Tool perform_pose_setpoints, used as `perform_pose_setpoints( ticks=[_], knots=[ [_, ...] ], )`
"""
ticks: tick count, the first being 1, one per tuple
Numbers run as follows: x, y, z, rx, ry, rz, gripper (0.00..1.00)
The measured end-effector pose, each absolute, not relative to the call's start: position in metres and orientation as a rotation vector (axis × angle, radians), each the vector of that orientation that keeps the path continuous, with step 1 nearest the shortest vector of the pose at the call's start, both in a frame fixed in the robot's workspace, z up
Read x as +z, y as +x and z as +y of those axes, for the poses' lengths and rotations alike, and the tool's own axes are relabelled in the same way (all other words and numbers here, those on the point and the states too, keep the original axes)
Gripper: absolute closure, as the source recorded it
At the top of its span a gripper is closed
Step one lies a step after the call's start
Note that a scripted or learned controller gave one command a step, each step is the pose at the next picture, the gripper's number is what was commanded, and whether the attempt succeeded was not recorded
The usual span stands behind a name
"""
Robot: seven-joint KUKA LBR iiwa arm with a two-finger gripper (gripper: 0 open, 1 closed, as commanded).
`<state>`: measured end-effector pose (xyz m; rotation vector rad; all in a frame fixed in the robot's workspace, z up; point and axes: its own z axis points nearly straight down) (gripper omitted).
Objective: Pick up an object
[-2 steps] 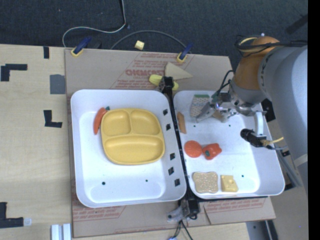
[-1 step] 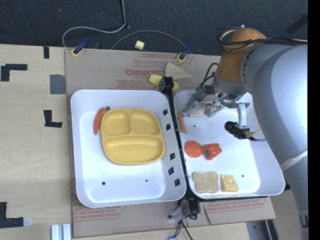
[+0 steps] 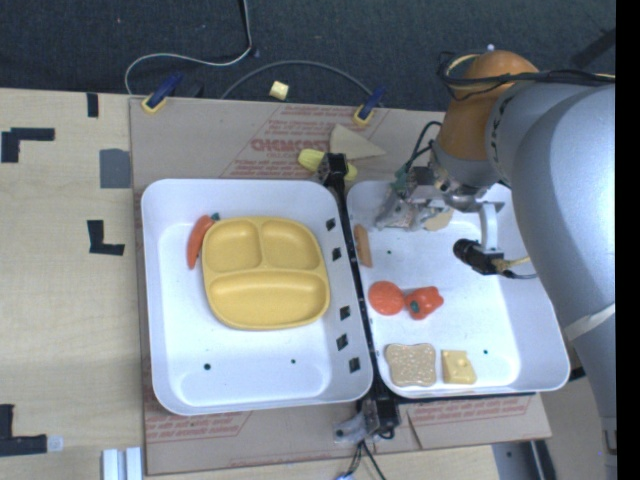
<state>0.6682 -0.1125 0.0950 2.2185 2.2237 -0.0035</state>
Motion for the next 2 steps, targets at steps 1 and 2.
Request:
perform_pose_setpoints(
  ticks=[1, 2],
  knots=[
    [0.191, 0.670, -0.058, 0.010, 2.211, 2.225, 1.00],
    [0.217, 0.621, -0.060, 0.000, 2.223, 2.221, 1.00]
  ],
)
